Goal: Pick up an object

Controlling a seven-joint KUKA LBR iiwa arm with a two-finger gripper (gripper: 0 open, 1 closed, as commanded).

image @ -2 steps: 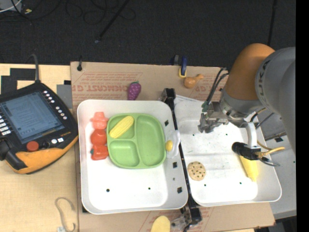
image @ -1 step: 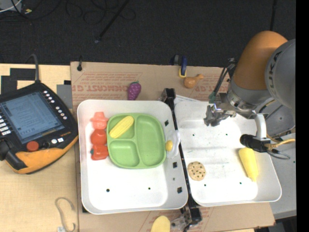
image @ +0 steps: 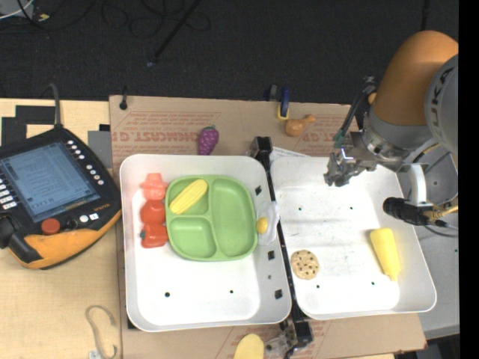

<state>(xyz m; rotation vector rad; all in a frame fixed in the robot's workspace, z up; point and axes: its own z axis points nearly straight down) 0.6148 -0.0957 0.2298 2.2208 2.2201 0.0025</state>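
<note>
A: Where is the gripper [image: 338, 176] right now?

B: Over the right bin's [image: 419, 305] far end, above bare white floor. I can't tell how its jaws stand.

A: And the things to pick?

B: A yellow block [image: 385, 252] by the right wall, a cookie [image: 304, 264] near the divider. Left bin [image: 194, 305]: green tray [image: 217, 226] with corn [image: 187, 195], red figure [image: 153, 212] beside it.

Two loose items lie in the right bin.
A round tan cookie [image: 304, 264] lies flat near the bin's near-left corner; a yellow wedge-shaped piece [image: 385, 252] lies lengthwise toward the right wall, well apart.
</note>
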